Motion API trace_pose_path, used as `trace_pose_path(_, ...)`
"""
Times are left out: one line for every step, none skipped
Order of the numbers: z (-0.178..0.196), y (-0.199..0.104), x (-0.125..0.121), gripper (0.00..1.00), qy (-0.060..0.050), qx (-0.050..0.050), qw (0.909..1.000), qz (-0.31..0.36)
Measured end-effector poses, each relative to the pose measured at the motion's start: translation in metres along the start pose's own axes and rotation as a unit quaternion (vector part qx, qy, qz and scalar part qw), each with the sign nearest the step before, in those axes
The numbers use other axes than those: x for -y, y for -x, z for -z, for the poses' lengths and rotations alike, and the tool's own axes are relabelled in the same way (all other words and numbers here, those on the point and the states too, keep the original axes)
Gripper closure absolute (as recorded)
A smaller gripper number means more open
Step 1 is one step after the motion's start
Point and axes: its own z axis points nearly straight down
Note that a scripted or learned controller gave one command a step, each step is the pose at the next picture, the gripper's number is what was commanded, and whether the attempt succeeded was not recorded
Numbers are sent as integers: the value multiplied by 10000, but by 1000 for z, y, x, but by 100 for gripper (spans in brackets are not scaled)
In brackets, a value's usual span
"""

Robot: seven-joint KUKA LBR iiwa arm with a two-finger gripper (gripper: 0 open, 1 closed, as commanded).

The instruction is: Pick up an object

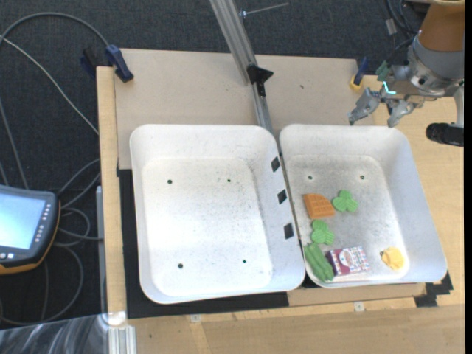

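Note:
The right bin (409, 161) holds several small items: an orange waffle-like piece (319, 206), a green clover-shaped piece (344, 202), another green piece (321, 233), a long green item (318, 262) at the front rim, a pink-and-white packet (348, 261) and a yellow piece (394, 257). My gripper (379, 112) hangs above the far rim of the right bin, well behind the items. Its two fingers are spread apart with nothing between them.
The left bin (147, 153) lies beside the right one, with black clips (281, 196) along the shared edge. A metal pole (234, 35) slants up from the bench behind the bins. A tablet (22, 227) sits off the bench at the left.

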Motion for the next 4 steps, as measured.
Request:
trace_pose_path(3,0,0,0,17,10,10000,6)
trace_pose_path(-57,0,-7,0,-3,5,10000,7)
trace_pose_path(-111,1,3,0,-4,5,10000,-1)
trace_pose_path(-149,0,4,0,6,7,10000,5)
